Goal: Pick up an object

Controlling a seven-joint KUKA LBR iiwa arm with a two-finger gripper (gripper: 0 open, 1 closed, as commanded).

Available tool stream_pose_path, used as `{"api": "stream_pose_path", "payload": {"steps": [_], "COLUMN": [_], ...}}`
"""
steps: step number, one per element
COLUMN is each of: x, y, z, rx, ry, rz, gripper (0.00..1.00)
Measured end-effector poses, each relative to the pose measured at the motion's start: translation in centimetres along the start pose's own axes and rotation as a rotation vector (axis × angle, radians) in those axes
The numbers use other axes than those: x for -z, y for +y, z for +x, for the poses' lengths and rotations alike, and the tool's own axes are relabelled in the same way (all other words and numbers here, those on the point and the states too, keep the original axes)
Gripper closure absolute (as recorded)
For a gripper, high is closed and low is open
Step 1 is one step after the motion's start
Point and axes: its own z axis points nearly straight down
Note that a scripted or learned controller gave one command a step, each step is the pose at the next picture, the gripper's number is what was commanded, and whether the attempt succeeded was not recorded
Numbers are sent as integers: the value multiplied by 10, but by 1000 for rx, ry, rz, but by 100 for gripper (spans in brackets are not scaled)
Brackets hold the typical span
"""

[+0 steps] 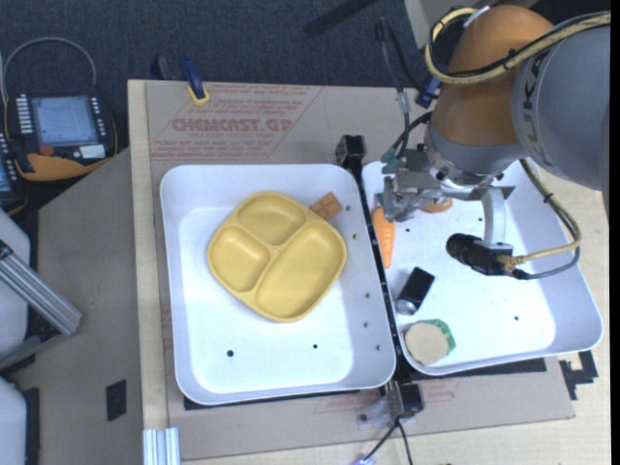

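My gripper [395,204] hangs low over the left part of the right bin [542,298], directly above the top end of an orange carrot [385,239] that lies along the bin's left wall. The arm's wrist covers the fingers from above. A small black block [416,288] lies below the carrot. A round tan and green piece [428,341] sits at the bin's front left corner. In the left bin [194,337] rests a yellow divided plate [277,254], with a small brown block [325,204] at its upper right edge.
A black cable fitting [480,252] with a yellow cable hangs from the arm over the middle of the right bin. A handheld pendant [60,129] lies off the bench at the far left. Cardboard [242,124] lines the bench behind the bins.
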Motion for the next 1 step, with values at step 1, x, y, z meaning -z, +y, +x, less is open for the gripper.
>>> {"api": "stream_pose_path", "payload": {"steps": [1], "x": [0], "y": [-23], "z": [42], "rx": [-2], "ry": [-1], "rz": [2], "gripper": [100]}}
